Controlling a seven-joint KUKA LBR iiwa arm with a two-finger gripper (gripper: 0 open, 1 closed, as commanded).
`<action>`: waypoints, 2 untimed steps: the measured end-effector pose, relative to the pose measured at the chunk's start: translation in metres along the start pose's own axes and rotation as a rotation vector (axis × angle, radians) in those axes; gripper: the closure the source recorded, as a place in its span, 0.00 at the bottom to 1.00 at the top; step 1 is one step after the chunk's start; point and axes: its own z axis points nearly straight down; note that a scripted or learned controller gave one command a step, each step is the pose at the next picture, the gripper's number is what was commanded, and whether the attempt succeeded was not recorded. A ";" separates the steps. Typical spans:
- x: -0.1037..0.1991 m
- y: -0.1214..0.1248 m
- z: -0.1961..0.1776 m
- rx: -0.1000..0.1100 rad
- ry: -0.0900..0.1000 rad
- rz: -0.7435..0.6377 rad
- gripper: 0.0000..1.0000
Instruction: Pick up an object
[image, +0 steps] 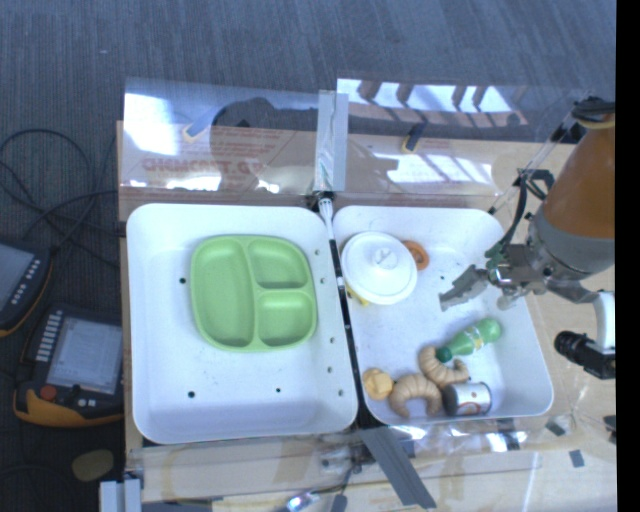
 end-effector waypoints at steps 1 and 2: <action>-0.008 0.102 0.045 0.001 0.001 0.040 0.00; -0.066 0.155 0.070 0.001 -0.007 -0.006 0.00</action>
